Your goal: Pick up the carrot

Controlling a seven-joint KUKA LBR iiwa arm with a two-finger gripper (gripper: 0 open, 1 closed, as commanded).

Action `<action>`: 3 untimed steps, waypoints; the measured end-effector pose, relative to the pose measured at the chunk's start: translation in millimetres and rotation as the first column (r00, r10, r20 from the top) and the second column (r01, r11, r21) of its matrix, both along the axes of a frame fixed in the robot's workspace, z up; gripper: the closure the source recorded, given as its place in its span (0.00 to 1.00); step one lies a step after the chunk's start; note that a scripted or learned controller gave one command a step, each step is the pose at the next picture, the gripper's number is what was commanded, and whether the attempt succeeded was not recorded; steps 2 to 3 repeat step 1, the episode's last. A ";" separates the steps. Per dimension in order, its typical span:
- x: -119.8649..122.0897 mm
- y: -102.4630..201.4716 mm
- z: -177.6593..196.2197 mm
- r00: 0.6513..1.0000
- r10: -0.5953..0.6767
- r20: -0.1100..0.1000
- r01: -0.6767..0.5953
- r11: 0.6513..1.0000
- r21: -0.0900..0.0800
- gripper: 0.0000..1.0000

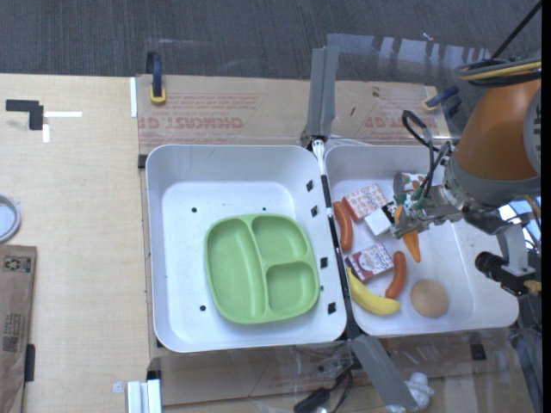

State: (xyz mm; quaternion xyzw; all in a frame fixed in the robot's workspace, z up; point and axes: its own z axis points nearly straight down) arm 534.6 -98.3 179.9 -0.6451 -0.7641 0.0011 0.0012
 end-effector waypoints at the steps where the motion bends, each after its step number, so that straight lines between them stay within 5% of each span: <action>1: 7.0 0.1 63.8 0.992 -0.127 0.001 0.127 0.992 -0.002 1.00; 3: 7.0 0.1 63.8 0.992 -0.127 0.001 0.127 0.992 -0.002 1.00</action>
